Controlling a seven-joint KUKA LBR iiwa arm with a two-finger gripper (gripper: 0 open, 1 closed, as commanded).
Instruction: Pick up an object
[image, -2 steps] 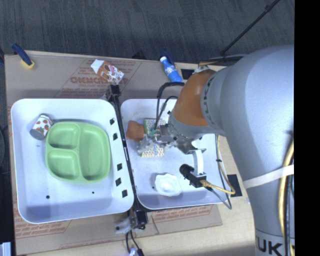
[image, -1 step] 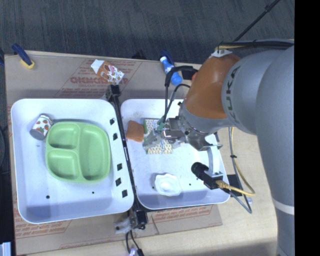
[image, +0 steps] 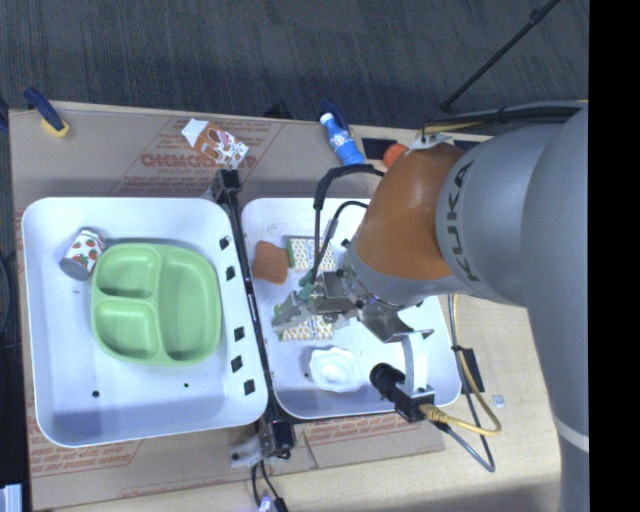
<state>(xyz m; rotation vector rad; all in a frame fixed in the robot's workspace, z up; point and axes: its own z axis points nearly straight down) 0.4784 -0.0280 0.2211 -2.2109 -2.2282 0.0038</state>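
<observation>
1. Arm (image: 480, 200), grey with orange band, looms closest, entering from 3 o'clock over the right bin (image: 285, 400).
2. Gripper (image: 318, 300) sits low at that bin's centre, among a crumpled packet (image: 296, 318); how far it is open, and any hold, cannot be told.
3. Brown lump (image: 269, 261) lies at 10 o'clock of the gripper; white cup (image: 334, 369) at 5 o'clock.
4. Left bin (image: 50, 400): green divided tray (image: 157, 301), small patterned cup (image: 82, 252) at its 10 o'clock.
</observation>
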